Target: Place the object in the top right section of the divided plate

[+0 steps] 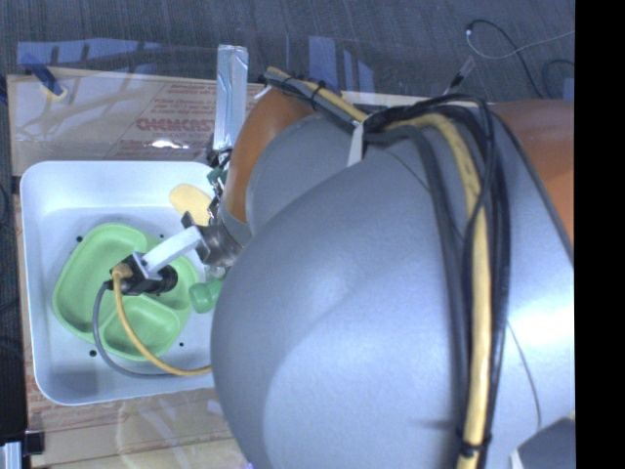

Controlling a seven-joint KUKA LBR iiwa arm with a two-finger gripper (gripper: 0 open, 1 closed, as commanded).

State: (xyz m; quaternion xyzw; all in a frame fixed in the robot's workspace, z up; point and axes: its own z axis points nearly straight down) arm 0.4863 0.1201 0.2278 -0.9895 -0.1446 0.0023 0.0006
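One pale-yellow object (pixel 189 200), perhaps rounded, near green plate (pixel 76 283).

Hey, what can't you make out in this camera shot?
Camera view:
- Everything right of the white bin: blocked by the grey arm.
- Green divided plate: right side covered by wrist hardware.
- Pale yellow object: partly behind the arm, shape unclear.
- Small green object: cut off by the arm, identity unclear.
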